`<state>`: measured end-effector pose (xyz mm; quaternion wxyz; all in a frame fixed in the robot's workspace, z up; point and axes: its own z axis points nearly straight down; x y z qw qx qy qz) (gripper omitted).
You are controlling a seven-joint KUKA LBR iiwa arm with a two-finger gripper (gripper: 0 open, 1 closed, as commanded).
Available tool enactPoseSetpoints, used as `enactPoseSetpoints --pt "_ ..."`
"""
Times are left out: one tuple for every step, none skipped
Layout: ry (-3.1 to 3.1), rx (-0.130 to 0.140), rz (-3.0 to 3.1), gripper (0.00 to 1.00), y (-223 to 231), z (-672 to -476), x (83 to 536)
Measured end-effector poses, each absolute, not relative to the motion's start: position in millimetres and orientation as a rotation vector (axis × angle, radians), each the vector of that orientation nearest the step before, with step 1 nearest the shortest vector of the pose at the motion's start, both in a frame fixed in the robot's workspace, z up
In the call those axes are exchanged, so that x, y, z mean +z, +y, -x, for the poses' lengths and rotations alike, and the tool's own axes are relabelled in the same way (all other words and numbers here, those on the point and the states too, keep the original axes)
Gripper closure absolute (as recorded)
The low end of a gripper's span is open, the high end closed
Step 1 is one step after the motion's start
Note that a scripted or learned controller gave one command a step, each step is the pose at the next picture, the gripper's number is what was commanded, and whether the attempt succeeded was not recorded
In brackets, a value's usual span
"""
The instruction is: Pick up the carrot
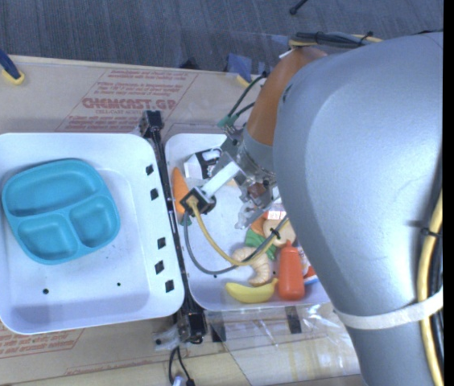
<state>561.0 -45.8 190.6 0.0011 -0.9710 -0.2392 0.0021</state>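
Arm: looming closest to the camera, reaching into the right bin.
Gripper: hanging over that bin; whether released or clenched I cannot tell.
Carrot: lying by the right bin's left wall, not lifted.
Progress: seemingly approaching; grasping and lifting remain.
Neighbours: banana, blue tray in the left bin.

Bright, even overhead light; the white bins glare slightly, and the whole picture is soft.
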Motion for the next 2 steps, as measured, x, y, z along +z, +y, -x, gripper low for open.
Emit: enactPoseSetpoints --pt "-0.482 0.011 3.100 0.00 -20 -545.8 190" --pt "-0.339 0.007 3.121 0.00 -41 -553.5 191"
